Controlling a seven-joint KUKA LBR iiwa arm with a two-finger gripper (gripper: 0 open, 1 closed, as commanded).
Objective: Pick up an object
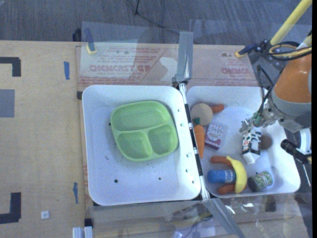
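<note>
Tool point(253, 124) hangs right over the cow carton point(251, 144) at 3 o'clock; can't tell its state. I'd drop straight down, avoiding the banana point(238, 171).

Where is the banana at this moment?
In the camera view, the banana lies in the right bin near its front edge, curving beside a blue bottle on its left and a green-lidded jar on its right.

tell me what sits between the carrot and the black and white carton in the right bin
In the camera view, a small pink and white box lies between the carrot and the black and white carton, on the right bin floor.
</note>
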